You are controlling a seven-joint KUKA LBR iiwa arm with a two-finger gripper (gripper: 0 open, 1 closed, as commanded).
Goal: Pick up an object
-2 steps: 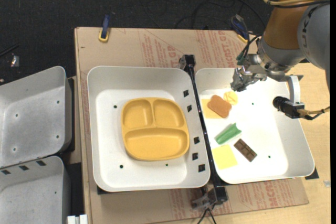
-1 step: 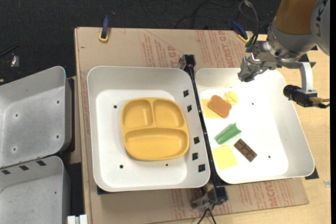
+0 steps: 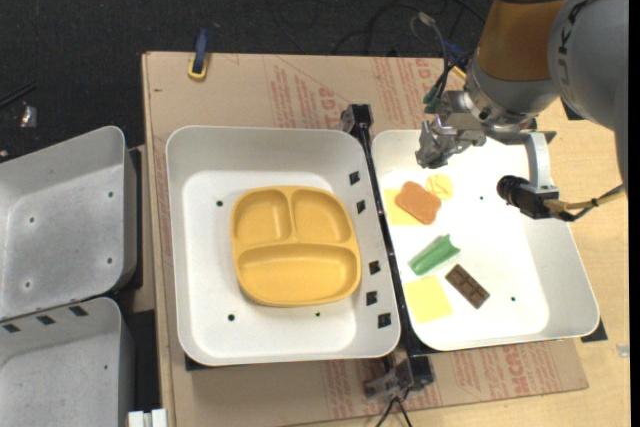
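Two white bins sitting side by side on the desk (image 3: 170, 75), end effector (image 3: 436, 153) hovering over right bin (image 3: 560, 305) at twelve o'clock, grip state unclear, orange block (image 3: 417, 202) lying just below, yellow divided plate (image 3: 296, 245) resting in left bin (image 3: 195, 315).

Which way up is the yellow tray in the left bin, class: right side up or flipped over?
Right side up. The tray lies flat in the left bin, its three hollow compartments facing upward with raised dividers between them.

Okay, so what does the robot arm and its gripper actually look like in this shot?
The arm is bulky and grey, with a rounded orange band above the wrist and a yellowish cable looped over it. The gripper is a small grey metal assembly with thin wires alongside. A black cylindrical part on a pale bracket sticks out beside it.
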